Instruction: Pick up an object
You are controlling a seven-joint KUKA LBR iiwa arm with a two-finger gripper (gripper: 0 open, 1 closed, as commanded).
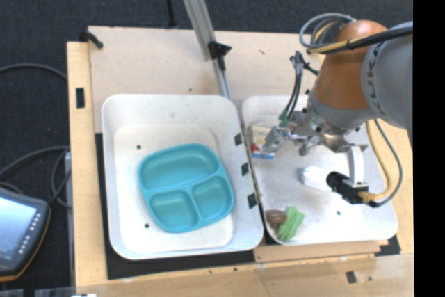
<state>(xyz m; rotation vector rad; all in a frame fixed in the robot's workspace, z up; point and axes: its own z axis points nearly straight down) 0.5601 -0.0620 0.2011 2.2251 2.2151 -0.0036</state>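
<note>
Orange-banded arm [348,73] bent low over right bin [379,219], hand [272,139] near its left wall.

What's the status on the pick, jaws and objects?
Gripper low over right white bin, jaw state unclear. Green object and brown object at bin's near corner, untouched. Teal divided plastic tray in left bin.

a teal divided tray [185,186] lies in the left bin [122,115]; at the right bin's [375,222] seven o'clock, a green object [292,223].
</note>
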